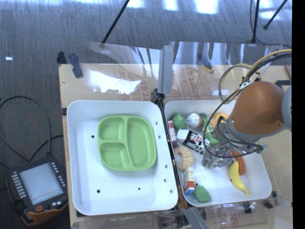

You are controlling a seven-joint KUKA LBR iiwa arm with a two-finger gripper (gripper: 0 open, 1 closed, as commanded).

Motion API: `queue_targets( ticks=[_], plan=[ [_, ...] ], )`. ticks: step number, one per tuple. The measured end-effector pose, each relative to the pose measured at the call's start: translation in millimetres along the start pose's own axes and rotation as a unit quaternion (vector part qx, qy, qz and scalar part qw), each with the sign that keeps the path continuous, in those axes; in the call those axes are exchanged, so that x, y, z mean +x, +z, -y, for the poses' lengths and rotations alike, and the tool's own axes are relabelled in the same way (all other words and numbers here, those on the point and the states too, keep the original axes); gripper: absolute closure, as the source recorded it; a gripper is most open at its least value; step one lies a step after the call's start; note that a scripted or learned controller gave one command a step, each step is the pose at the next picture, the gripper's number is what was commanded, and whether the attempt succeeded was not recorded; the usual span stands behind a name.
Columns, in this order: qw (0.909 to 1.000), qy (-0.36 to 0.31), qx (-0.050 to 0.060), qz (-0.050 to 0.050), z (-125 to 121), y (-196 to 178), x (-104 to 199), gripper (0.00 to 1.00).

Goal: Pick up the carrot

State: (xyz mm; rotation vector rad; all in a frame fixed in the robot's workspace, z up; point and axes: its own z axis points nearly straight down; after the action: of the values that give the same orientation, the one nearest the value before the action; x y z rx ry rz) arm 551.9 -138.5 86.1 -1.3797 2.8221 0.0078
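Note:
The carrot (pixel 241 166), a short orange-red piece, lies in the right bin (pixel 264 187) against the upper end of a yellow banana (pixel 238 177). My gripper (pixel 215 159) hangs low in the middle of this bin, below the orange band of the arm (pixel 257 109). It is just left of the carrot, and the wrist hides the carrot's upper end. I see nothing clearly between its tips.
The left bin (pixel 81 194) holds a green divided plate (pixel 127 142). Crowding the right bin are a green pepper (pixel 178 121), a white ball (pixel 193 119), a black-and-white box (pixel 193 140), a doughnut (pixel 183 155), a small bottle (pixel 189 178) and a bumpy green piece (pixel 202 193).

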Motion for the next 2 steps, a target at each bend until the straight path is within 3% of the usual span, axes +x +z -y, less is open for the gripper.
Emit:
queue_targets(
  ticks=[1,2],
  plan=[
    [0.9911,-0.133,0.007,0.002,61,-216,20,1.00],
    [0.9971,0.076,-0.002,-0.001,11,-25,-51,1.00]
  ],
)
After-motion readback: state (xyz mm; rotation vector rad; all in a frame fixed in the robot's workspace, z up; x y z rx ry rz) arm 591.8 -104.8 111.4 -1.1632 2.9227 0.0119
